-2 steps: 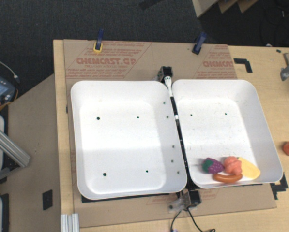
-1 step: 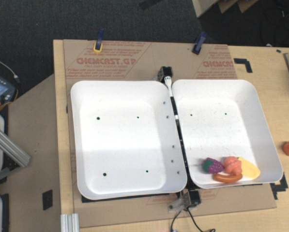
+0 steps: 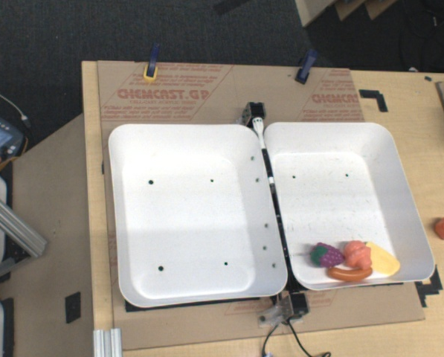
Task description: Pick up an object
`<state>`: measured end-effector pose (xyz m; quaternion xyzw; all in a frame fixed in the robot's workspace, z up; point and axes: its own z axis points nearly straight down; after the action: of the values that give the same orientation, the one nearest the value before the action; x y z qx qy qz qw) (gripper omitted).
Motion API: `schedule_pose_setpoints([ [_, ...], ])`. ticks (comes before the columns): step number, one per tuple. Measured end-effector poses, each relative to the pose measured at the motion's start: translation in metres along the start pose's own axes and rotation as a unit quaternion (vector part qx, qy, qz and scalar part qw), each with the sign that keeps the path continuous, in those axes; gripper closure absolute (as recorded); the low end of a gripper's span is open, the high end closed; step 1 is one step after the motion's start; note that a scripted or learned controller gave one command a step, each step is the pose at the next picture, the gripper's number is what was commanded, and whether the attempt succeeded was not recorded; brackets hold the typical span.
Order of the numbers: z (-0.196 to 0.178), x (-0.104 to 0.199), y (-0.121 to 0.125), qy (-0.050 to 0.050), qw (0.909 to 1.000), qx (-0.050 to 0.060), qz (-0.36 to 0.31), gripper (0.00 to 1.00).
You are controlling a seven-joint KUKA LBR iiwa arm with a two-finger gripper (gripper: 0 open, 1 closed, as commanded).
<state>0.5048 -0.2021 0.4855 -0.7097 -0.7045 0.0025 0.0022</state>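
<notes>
Nearest to you, at the front edge of the right-hand shallow white plastic bin, sits a small cluster of toy food: a purple bunch of grapes, a reddish-orange lumpy piece, a yellow wedge-shaped piece and a curved orange-red sausage-like piece lying just in front of the others. These are the only candidates for the pick, and they are crowded together, touching or nearly so, close against the bin's front wall in its near corner area.

You should note the sausage piece: its long axis runs roughly left to right, along the front wall, so I judge a grasp across its short width to be the cleaner choice. The grapes sit at the left end of the cluster, the yellow wedge at the right end, nearer the side the arm reaches in from.

Outward from there, the rest of that bin's floor is bare but for a few dark dots. The left-hand shallow white plastic bin lies beside it, joined along a dark central strip. Both rest on a brown cardboard sheet held with blue clamps at the back. A small orange object lies outside the bins at the far right.

You cannot tell the claw's state or its bearing from the cluster.
</notes>
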Motion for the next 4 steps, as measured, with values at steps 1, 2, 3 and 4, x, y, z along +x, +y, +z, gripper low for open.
schedule_pose_setpoints([
  [1,0.078,0.037,0.036,0.002,1.0000,0.001,-0.006,1.00],
  [2,0.122,-0.024,0.026,0.000,1.0000,0.000,-0.001,1.00],
  [3,0.268,0.021,0.028,0.004,1.0000,0.005,-0.005,1.00],
  [4,0.277,-0.005,0.016,0.001,1.0000,-0.001,-0.002,1.00],
])
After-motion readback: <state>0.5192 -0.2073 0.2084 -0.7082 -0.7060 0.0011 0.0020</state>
